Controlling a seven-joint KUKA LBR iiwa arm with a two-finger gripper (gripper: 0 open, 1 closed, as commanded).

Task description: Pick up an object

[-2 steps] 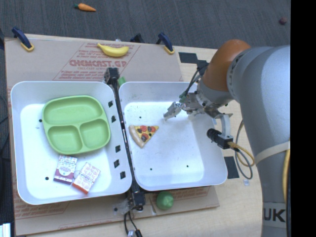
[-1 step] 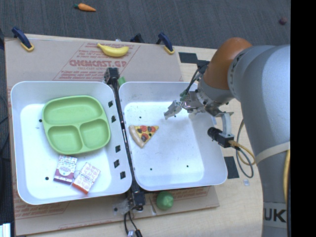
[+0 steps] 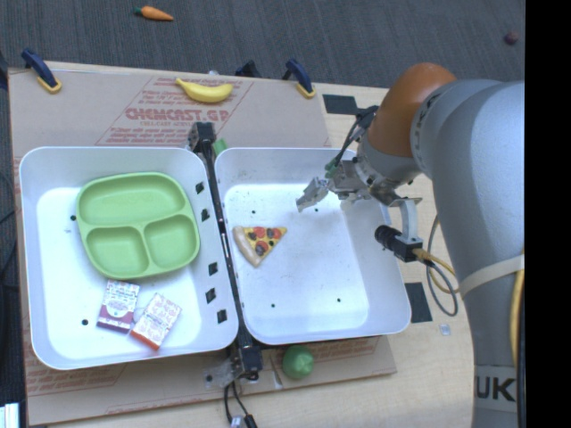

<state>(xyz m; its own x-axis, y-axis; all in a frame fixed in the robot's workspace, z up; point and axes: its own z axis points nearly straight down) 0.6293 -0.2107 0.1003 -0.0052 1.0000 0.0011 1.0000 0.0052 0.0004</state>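
A toy pizza slice (image 3: pixel 258 241) lies on the floor of the right bin (image 3: pixel 308 315), towards its left side. My gripper (image 3: pixel 312 194) hangs over the upper middle of that bin, up and to the right of the slice and apart from it. Its grey fingers point down-left and I see nothing between them. In the left bin (image 3: pixel 40 266) sit a green divided plate (image 3: pixel 138 221) and two small snack packets (image 3: pixel 119 306) (image 3: pixel 156 319) below it.
A toy banana (image 3: pixel 205 88) lies on the cardboard behind the bins. A green ball (image 3: pixel 299 361) rests on the cardboard in front of the right bin. A small carrot (image 3: pixel 156 12) lies on the floor beyond the bench. Blue clamps (image 3: pixel 42 69) hold the cardboard.
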